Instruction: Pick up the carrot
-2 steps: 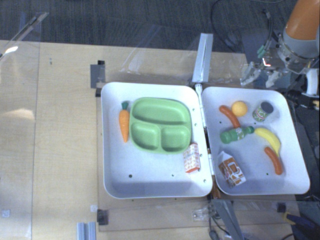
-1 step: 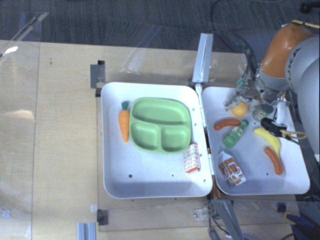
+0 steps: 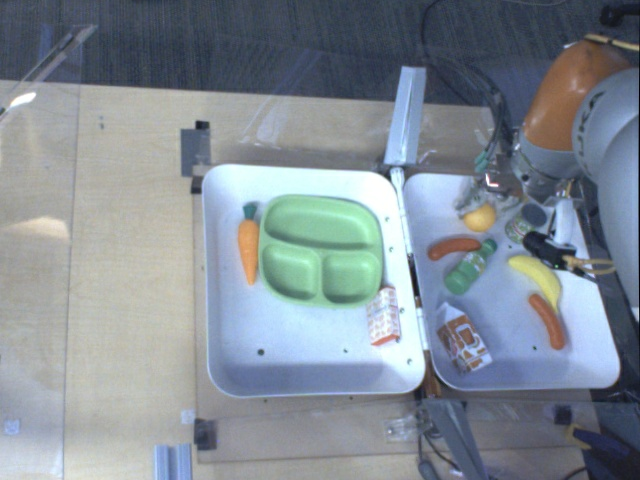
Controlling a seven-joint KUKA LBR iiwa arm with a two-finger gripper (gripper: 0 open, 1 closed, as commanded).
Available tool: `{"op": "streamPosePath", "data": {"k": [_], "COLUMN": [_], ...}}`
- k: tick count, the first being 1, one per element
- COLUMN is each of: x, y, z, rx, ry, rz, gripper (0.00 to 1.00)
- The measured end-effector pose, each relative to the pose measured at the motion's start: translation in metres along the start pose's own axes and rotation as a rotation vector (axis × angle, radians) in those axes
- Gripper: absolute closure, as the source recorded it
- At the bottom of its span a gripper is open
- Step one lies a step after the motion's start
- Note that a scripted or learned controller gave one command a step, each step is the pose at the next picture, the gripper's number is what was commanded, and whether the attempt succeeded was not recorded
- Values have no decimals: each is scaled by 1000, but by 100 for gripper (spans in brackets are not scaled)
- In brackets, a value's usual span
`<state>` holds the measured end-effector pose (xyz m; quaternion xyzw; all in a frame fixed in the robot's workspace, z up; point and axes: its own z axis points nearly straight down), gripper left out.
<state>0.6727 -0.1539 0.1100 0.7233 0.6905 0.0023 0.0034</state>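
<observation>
From the overhead camera, the gripper [image 3: 497, 183] sits over the far edge of the right bin [image 3: 590, 368], just above a small yellow fruit [image 3: 481, 217]; how it stands cannot be told. Print on the two small cartons [image 3: 384, 320] is too small to read. The carrot [image 3: 248, 245] lies in the left bin [image 3: 300, 368], just beside the green tray [image 3: 322, 249], well apart from the gripper.

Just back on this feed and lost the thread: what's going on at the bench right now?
The arm is over the right bin, its gripper low at the far corner, right by a small yellow fruit. The carrot lies untouched in the left bin, along the left side of the green divided tray, so the pick has not started there. A small carton leans near that tray. Sharing the right bin are two sausages, a green bottle, a banana and a brown carton.
</observation>
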Motion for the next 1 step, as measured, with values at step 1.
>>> {"op": "streamPosePath", "data": {"k": [1], "x": [36], "y": [-2], "z": [-114], "rx": [3], "ry": [2], "rz": [-70], "gripper": [100]}}
